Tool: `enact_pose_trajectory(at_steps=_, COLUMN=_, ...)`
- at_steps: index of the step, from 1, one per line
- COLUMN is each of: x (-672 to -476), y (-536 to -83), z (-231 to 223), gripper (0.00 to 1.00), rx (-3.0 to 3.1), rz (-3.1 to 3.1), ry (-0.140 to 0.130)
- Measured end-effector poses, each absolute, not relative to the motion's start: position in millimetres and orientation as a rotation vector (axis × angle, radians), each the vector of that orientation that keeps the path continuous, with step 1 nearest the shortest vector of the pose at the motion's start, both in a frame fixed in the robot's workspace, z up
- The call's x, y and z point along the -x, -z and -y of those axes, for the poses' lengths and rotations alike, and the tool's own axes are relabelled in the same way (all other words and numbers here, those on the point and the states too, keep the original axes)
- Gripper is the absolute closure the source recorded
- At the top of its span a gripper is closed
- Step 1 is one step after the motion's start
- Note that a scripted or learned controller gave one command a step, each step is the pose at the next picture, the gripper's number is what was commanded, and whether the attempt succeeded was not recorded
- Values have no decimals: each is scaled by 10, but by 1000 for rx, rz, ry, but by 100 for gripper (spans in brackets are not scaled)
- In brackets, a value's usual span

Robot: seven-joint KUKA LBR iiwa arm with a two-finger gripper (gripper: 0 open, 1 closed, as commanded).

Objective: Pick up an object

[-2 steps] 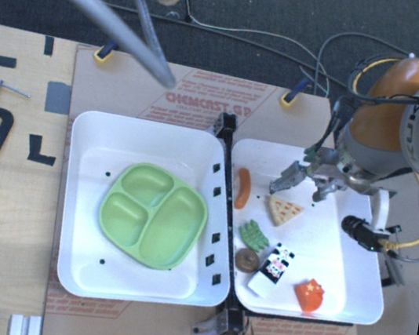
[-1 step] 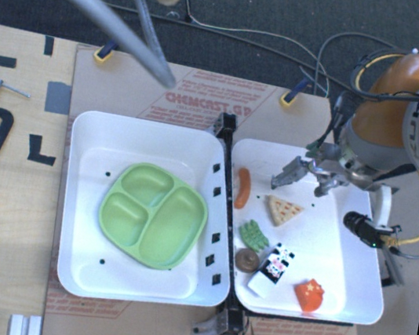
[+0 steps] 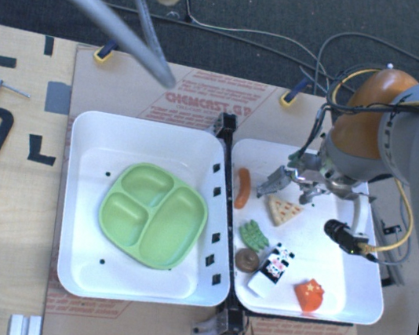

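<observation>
you see the arm [image 3: 409, 117] cut off by the right edge. the gripper [image 3: 291, 180] is too small to tell its state. the blurred pole [image 3: 86, 3] leaves the top-left corner.

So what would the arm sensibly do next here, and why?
Probably lower straight down a little. The gripper hangs in the right bin just above the cheese wedge, its fingers spread with nothing between them, so the wedge looks like the nearest thing to close on.
</observation>
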State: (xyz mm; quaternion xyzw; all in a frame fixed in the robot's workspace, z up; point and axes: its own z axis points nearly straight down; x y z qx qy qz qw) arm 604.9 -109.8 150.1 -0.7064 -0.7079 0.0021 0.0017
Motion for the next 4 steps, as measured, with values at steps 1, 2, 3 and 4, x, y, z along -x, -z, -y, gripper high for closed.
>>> enact_pose_trajectory(at_steps=1, x=-5984, y=-942, z=1148, gripper=0, rx=2224, rz=2227, ry=-2)
enact_pose_trajectory(at_steps=2, x=-6002, y=-891, z=1170, gripper=0, rx=2226, rz=2226, ry=-1)
enact_pose_trajectory(at_steps=3, x=-6031, y=-1020, z=1169, gripper=100, rx=2231, rz=2235, ry=9)
enact_pose_trajectory(at_steps=4, x=-6045, y=-1441, z=1142, gripper=100, rx=2220, rz=2224, ry=2)
